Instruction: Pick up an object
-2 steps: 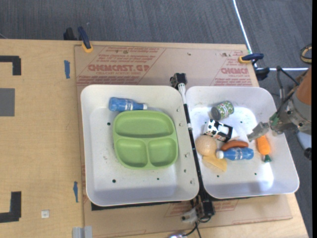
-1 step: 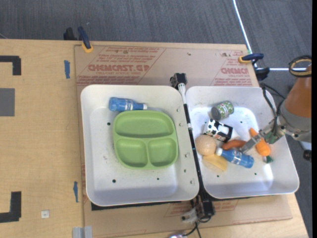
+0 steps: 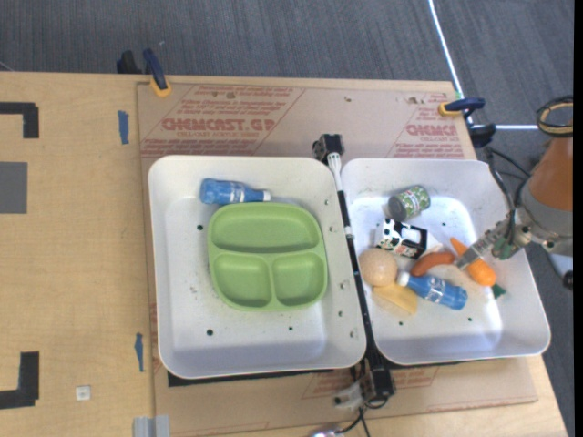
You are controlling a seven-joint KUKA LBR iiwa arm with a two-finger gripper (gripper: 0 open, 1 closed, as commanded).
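The right bin (image 3: 519,330) holds several small objects. A grey-green can (image 3: 410,200) lies at the back, with a black-and-white cow toy (image 3: 402,237) in front of it. Nearer the bin's middle are a peach ball (image 3: 378,265), a yellow block (image 3: 399,297), a blue bottle (image 3: 438,290) and a reddish sausage (image 3: 432,262). An orange carrot (image 3: 480,271) lies toward the bin's right side. My gripper (image 3: 487,249) reaches in from the right, low, just above and touching or nearly touching the carrot's upper end. I see nothing lifted.
The left bin (image 3: 173,244) holds a green divided plate (image 3: 267,253) and a second blue bottle (image 3: 232,192) behind it. A black post (image 3: 328,146) stands at the back between the bins. The arm's orange band (image 3: 556,180) is over the right bin's right wall.
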